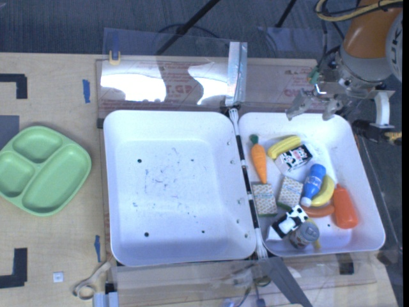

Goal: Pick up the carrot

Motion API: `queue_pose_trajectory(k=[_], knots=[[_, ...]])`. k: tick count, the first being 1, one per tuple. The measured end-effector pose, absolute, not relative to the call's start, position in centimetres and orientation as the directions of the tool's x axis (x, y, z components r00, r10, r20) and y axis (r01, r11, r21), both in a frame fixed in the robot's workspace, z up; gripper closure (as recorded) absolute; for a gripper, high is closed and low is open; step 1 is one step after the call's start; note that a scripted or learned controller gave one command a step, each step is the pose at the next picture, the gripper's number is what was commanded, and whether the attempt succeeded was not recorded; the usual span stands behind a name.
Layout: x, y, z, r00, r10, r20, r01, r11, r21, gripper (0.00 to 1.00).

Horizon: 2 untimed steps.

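Note:
The carrot (pixel 259 162), orange with a green top, lies along the left wall of the right bin (pixel 367 190), its green end pointing to the far side. My gripper (pixel 312 110) hangs over the bin's far rim, up and to the right of the carrot and well apart from it. Its fingers (pixel 291 114) are spread open with nothing between them.
Beside the carrot lie a yellow banana (pixel 283 146), a black-and-white box (pixel 295 157), a blue bottle (pixel 313 181), two cracker packets (pixel 263 197), an orange bottle (pixel 345 208), a cow toy (pixel 289 221) and a grey can (pixel 305 234). The left bin (pixel 172 184) adjoins. A green divided plate (pixel 41 170) sits far left.

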<state>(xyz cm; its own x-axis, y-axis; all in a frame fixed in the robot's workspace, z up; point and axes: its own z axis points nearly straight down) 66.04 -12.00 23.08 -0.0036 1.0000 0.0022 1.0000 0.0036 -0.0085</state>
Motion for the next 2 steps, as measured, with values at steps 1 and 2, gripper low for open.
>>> queue_pose_trajectory(k=[1,2], knots=[[63.5,-11.1,13.9,0.011,1.000,0.002,1.000,-0.011,-0.007,0.00],[58.3,-6.4,18.1,-0.051,0.999,0.003,0.999,0.051,-0.009,0.00]])
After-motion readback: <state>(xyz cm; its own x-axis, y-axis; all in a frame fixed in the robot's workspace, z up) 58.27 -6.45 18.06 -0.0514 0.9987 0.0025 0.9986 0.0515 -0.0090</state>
